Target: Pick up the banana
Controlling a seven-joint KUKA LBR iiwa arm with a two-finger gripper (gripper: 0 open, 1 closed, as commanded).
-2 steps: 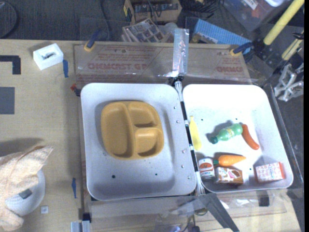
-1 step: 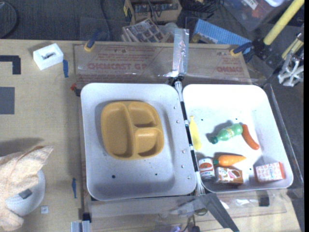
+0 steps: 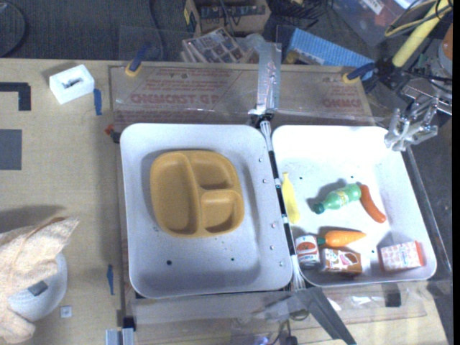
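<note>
At nine o'clock in the right bin [image 3: 424, 214] the banana [image 3: 290, 198] lies along the wall, light, stiff and smooth I think, best taken at its middle, while my gripper [image 3: 406, 129] hangs at one o'clock, its opening unclear.

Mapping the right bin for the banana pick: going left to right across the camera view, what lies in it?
banana → green bottle → sausage → small carton
</note>
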